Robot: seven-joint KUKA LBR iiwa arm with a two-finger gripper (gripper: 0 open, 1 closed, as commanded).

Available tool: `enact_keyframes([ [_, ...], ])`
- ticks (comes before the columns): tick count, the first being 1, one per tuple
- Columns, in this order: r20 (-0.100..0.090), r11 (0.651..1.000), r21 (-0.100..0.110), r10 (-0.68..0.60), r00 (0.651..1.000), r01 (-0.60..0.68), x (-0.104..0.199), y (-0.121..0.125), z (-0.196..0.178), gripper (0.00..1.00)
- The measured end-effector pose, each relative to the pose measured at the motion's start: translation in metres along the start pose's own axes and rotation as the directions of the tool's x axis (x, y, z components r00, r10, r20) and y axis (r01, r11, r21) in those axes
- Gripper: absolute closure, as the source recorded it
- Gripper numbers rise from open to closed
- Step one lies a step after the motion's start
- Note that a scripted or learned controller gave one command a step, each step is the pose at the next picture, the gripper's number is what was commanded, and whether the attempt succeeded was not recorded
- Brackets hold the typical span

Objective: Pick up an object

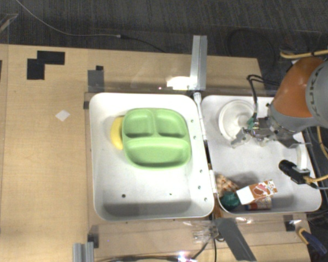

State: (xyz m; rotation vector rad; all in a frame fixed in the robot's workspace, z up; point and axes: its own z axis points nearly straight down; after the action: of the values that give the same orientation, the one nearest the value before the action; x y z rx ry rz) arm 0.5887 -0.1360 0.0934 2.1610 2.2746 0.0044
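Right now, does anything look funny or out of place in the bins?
A little. In the left bin, a yellow thing pokes out from under the green tray. In the right bin, a small carton lies tipped on its side.

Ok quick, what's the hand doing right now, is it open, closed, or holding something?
Hand: low in the right bin beside the white bowl; cannot be told whether open or closed, and nothing visibly held.

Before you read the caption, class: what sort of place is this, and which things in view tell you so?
Most likely a robotics lab bench set up for picking trials. A robot arm reaches over two white bins, cables trail across the dark floor, and the bins hold test items such as a green divided plate.
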Motion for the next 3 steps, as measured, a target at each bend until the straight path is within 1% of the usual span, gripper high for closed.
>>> enact_keyframes([
  [1, 0.000, 0.990, 0.002, -0.138, 0.990, 0.138, 0.031, 0.072, 0.007, 0.00],
  [2, 0.002, 0.990, 0.001, -0.143, 0.990, 0.143, 0.032, 0.073, -0.004, 1.00],
  [3, -0.001, 0.986, 0.001, -0.167, 0.986, 0.167, 0.074, 0.054, -0.092, 1.00],
])
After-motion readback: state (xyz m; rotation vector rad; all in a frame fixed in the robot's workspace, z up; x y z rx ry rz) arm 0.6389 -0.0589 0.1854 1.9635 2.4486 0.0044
